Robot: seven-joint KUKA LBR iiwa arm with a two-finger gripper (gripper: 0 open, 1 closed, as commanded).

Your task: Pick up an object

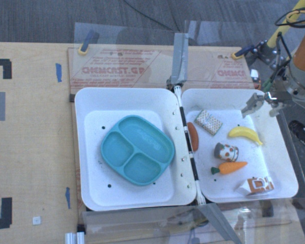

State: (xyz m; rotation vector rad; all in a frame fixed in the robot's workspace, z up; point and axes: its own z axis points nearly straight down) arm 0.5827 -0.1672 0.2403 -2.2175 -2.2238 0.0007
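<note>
The right bin (287,159) holds several small objects: a yellow banana (245,134), an orange carrot (231,168), a red-brown sausage (193,136), a speckled grey block (208,122), a small painted can (226,151) and a white-and-orange carton (256,185). My gripper (263,105) hangs over the bin's far right corner, above and just behind the banana. It is open, with nothing between its fingers (251,106).
The left bin (86,136) carries a teal divided plate (137,149). A grey divider post (180,60) stands behind the seam between the bins. Cables and the arm's body crowd the upper right. Wooden bench top lies to the left.
</note>
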